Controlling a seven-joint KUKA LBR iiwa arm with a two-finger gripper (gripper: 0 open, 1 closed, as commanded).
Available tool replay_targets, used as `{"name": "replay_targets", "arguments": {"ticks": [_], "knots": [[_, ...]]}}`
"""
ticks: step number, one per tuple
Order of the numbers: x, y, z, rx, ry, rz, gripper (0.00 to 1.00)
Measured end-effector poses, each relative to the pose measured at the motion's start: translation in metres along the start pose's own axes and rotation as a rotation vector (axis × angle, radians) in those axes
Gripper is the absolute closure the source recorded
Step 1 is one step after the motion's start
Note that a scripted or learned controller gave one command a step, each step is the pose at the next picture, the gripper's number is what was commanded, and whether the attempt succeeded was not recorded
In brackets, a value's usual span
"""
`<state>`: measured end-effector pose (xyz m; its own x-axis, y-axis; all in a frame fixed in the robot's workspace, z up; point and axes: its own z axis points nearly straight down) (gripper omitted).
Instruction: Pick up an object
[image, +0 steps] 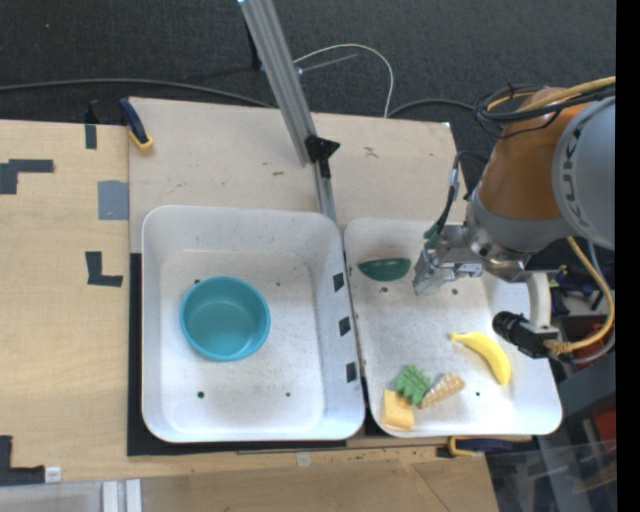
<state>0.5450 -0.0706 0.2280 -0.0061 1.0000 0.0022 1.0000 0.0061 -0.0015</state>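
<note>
You've got the arm reaching into the right bin, its gripper hovering just right of the dark green bowl (can't tell its grip state), with the banana lying nearer the front.

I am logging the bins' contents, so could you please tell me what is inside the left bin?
The left bin holds one teal bowl, upright. The floor beneath the bowl is covered.

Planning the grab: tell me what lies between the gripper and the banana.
In the camera view, only bare white bin floor lies between the gripper and the banana.
</note>
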Motion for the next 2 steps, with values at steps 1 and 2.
{"name": "replay_targets", "arguments": {"ticks": [1,2], "knots": [[0.057,-0.017,0.009,0.003,-0.001,-0.001,1.0],[0.107,-0.031,0.015,0.003,-0.001,0.0,1.0]]}}
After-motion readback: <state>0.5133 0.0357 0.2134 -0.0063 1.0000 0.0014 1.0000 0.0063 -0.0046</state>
